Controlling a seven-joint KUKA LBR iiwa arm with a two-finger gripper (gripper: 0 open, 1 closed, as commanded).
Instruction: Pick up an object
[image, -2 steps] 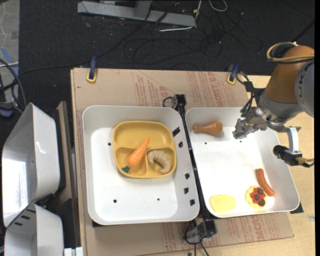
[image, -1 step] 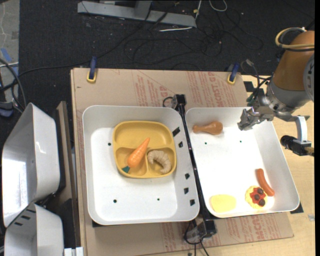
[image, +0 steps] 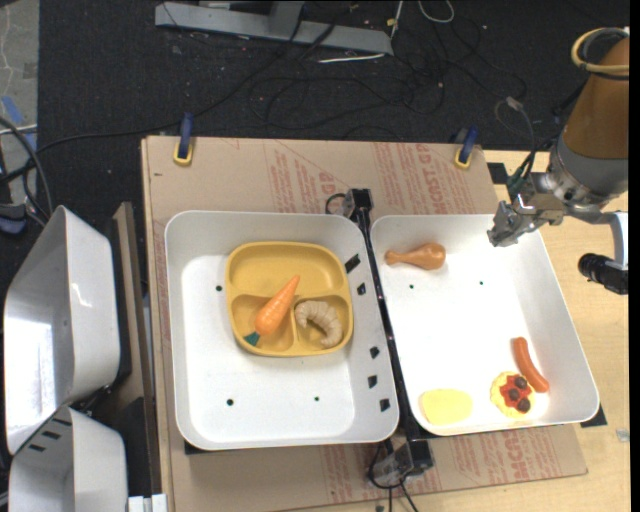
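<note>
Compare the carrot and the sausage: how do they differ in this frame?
The carrot lies in the yellow divided plate in the left bin; the sausage lies directly on the right bin floor. The carrot is orange and tapers to a point; the sausage is redder and even in width. The carrot looks larger. Both are toy foods, lying slanted, untouched.

Up in the right corner comes the arm, and it's a broad, rounded orange band first, glossy, with a pale rim ringing its top. Below that the body turns grey, a smooth curved collar that narrows toward the wrist. Thin dark cables trail along its left side, looping off toward the bench's far edge. At the tip, the gripper: a small, blocky grey-metal assembly with darker recesses and bright edges catching the light, too fine to make out any screws or markings.
</note>
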